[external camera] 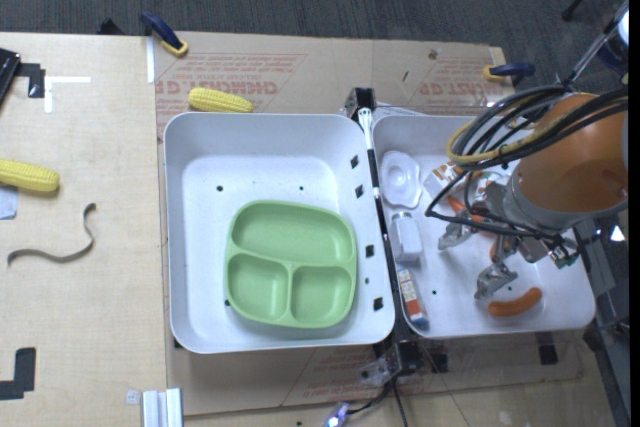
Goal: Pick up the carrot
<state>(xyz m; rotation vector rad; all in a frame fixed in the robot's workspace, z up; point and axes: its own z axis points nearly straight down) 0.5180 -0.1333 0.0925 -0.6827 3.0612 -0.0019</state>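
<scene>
From my seat I see the arm (pixel 575 160) reaching in over the right bin (pixel 570 315), its orange band and a loop of black cables covering much of that bin's upper half. The gripper (pixel 497 277) hangs low near the bin's front, just above and to the left of the carrot (pixel 514 304), a short orange piece lying flat on the white floor close to the front wall. I read the gripper as slightly parted with nothing between its fingers; the carrot lies free beside the tips, not between them, so I would not call it held. Lying on its side near the wall, it leaves little room on that flank, which I judge makes a clean straddle awkward. Other clutter shares the bin: a white cup (pixel 400 177) and a grey block (pixel 406 239) near the dividing wall, a thin tube (pixel 411 300) along the same edge, and something orange and white half hidden under the cables that I cannot make out. The left bin (pixel 190 315) holds a green divided plate (pixel 292 263), well apart from the work. Two corn cobs (pixel 219 100) lie out on the bench. My guess is the gripper needs to shift toward the carrot and drop before closing.
</scene>
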